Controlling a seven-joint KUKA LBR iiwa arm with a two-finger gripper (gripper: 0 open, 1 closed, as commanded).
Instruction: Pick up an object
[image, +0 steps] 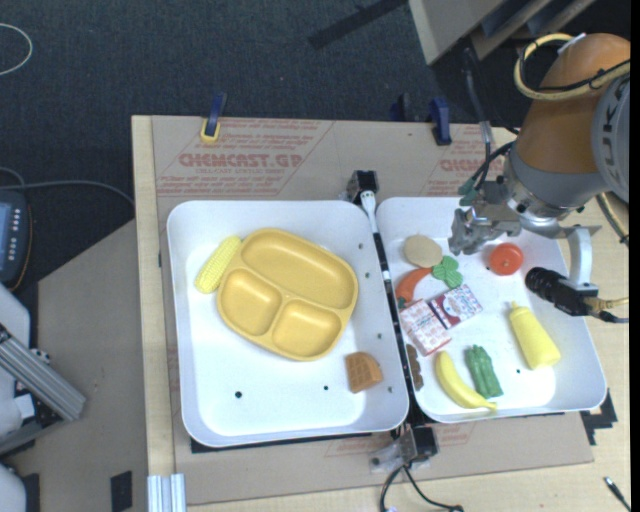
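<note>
The gripper, jaw state unclear, hovers near the tomato: light, smooth, round, best pinched across its middle.

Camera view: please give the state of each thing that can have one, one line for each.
Gripper: over the right bin, nothing seen held.
Yellow tray: flat in the left bin, compartments bare.
Corn: lying against the tray's left edge.
Banana: lying flat.
Yellow bottle: on its side.
Tomato: resting loose.
</note>
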